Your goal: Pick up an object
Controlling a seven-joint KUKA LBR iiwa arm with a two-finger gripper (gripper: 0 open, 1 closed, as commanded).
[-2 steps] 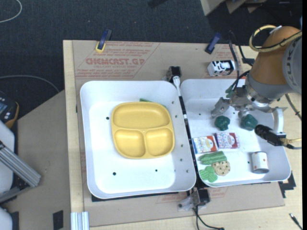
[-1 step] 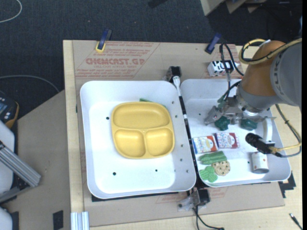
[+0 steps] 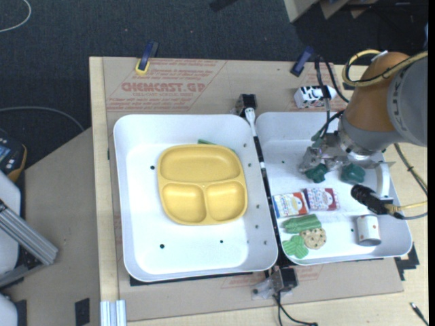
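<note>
Tool (image 3: 325, 163) low in right bin (image 3: 285, 131), upper part; we cannot tell its state. Teal toy (image 3: 317, 174) beneath looks light, stiff; we'd pinch its sides.

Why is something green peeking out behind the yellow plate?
A green thing is tucked under the far edge of the yellow plate in the left bin, mostly hidden. That looks odd; too little shows to tell what it is.

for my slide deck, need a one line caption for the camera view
KUKA arm's gripper low in the right bin among small toys; yellow divided plate in the left bin.
</note>
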